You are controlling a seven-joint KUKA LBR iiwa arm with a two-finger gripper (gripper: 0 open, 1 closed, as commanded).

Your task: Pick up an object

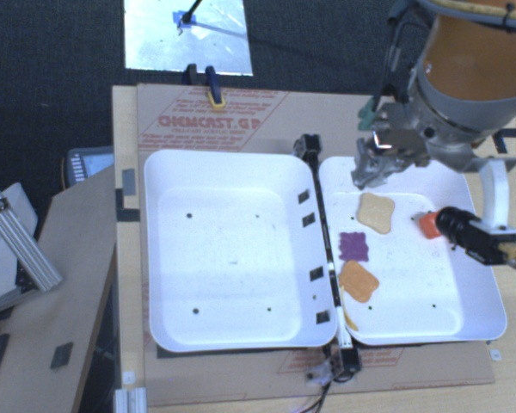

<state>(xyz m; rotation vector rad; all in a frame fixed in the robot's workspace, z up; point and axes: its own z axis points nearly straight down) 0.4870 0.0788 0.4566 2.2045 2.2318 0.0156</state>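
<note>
Pincer (371,172) hangs just beside the tan slice (375,212) in the right bin (473,317); wide or narrow, I cannot tell.

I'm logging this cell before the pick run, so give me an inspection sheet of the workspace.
Surface: left bin and right bin, white, side by side on printed cardboard.
Job's things: beige piece, purple piece, orange piece, red-orange piece, all in right bin.
Clutter: nothing seen.
End effector: above right bin's far left corner, near beige piece.
Cables: thin wires at the divider's near end.
Surroundings: shiny plate beyond the bins, aluminium rail at left.
</note>
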